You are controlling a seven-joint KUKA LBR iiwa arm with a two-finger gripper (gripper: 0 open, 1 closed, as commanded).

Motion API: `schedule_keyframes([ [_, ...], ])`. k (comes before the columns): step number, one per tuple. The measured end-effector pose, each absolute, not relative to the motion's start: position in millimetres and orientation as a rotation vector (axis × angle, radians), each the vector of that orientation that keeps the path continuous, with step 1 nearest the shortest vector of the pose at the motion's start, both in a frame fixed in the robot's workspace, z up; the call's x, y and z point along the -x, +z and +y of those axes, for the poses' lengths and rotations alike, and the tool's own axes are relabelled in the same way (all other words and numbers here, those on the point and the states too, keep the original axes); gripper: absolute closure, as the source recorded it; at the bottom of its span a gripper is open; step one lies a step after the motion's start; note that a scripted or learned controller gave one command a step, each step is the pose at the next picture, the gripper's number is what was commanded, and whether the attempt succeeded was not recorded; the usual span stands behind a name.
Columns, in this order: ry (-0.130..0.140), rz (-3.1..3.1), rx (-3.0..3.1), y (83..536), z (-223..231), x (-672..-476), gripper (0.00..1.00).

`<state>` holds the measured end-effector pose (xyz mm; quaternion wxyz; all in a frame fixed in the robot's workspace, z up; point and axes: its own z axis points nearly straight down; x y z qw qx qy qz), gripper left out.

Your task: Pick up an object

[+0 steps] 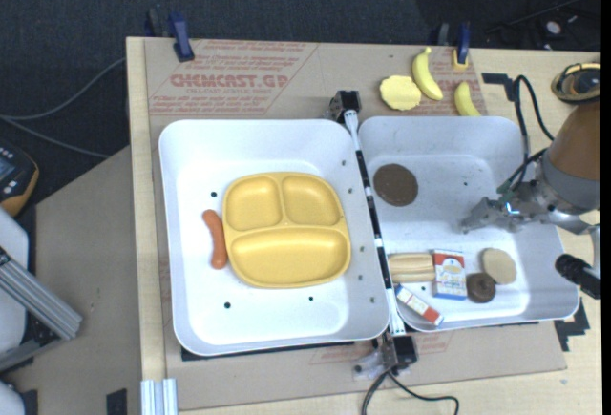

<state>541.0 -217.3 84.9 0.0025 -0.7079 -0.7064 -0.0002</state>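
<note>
My gripper (489,213) hangs low over the right bin (449,141), near its right side, on the grey arm with the orange band (582,146). It is above bare bin floor, with nothing seen in it. A round brown patty (394,184) lies to its left. Along the bin's front lie a tan bread roll (411,266), a red and white box (449,274), a dark brown piece (480,287), a pale round cookie (498,263) and a white and red tube (420,305).
The left bin (191,213) holds a yellow divided plate (284,229) with an orange sausage (216,238) beside it. Behind the right bin, on the bench, lie two bananas (428,75) (465,99) and a yellow lump (400,93).
</note>
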Motion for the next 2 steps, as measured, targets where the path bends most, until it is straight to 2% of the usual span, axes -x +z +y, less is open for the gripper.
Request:
schedule_keyframes([
  [1, -0.014, -2.239, 2.212, 86, -130, -655.0, 0.00],
  [2, 0.003, -2.220, 2.215, 85, -92, -618.0, 0.00],
])
